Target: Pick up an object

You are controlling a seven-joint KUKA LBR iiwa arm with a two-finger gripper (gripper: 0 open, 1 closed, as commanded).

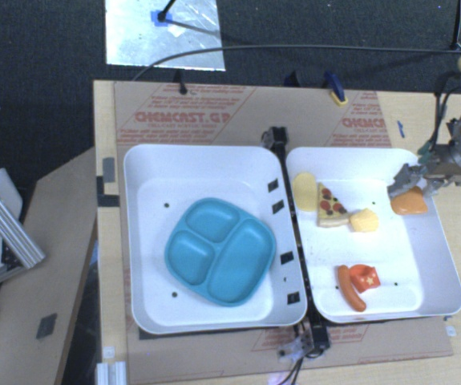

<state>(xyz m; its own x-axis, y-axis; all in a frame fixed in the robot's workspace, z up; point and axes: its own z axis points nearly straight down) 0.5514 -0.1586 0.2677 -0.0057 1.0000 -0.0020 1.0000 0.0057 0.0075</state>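
The grey two-finger hand [406, 184] hangs over the right white bin's [438, 291] far right edge; whether it is spread or pressed together cannot be told. A rounded orange plastic food piece [410, 204] sits just beneath it, apparently touching. Further left lie a pale yellow block [365, 220] and a toy pizza slice [329, 205]; a blue divided plastic tray [219, 250] lies well beyond.

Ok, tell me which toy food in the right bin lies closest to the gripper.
The orange piece, right beside the gripper at the bin's far right edge.
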